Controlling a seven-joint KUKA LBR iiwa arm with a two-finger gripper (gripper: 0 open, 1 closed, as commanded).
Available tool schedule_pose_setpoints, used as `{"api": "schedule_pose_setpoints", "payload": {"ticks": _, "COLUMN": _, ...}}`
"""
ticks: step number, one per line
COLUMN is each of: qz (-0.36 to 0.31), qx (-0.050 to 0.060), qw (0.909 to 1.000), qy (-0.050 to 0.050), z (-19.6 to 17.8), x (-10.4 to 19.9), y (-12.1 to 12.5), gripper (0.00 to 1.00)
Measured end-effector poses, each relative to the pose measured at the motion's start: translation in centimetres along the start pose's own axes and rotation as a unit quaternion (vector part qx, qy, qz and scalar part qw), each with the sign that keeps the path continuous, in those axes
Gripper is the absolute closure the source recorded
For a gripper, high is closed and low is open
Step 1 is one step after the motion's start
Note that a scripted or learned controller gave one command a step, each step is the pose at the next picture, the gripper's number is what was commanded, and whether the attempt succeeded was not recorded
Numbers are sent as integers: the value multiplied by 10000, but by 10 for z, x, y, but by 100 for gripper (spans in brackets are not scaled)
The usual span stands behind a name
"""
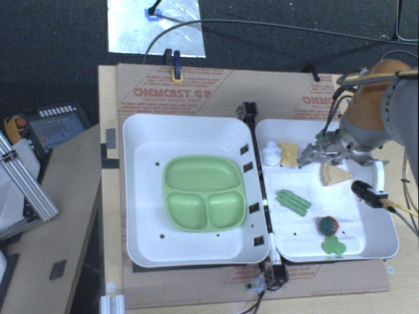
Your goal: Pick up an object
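The right bin [386, 237] holds several small things. A yellow block [289, 154] and a white piece [270, 153] lie at its far left. A tan wedge [336, 174] rests near the middle right. Green pods [292, 201] lie in the centre, with a red and green ball [328, 225] and a green leaf shape [334, 245] towards the front. My gripper [314, 154] is low over the back of this bin, between the yellow block and the tan wedge. Nothing is visibly held in it.
The left bin [141, 175] holds a green divided plate [202, 192]. A black divider with clips [256, 175] runs between the two bins. My arm, with its orange band [370, 106], comes in over the right bin's far right corner.
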State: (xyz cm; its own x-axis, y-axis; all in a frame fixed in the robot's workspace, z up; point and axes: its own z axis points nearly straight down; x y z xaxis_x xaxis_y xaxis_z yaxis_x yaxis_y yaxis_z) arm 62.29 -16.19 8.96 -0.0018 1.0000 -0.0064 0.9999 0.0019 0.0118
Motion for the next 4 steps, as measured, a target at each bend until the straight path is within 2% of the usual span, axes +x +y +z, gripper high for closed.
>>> {"api": "schedule_pose_setpoints", "payload": {"ticks": 1, "qz": -1, "qx": -14, "qw": 10000, "qy": 5, "z": -10, "x": 1, "y": 1, "gripper": 100}}
{"api": "schedule_pose_setpoints", "payload": {"ticks": 2, "qz": -11, "qx": 17, "qw": 10000, "qy": 23, "z": -76, "x": 2, "y": 4, "gripper": 100}}
{"api": "schedule_pose_setpoints", "payload": {"ticks": 4, "qz": -18, "qx": 18, "qw": 10000, "qy": 18, "z": -196, "x": -13, "y": 13, "gripper": 100}}
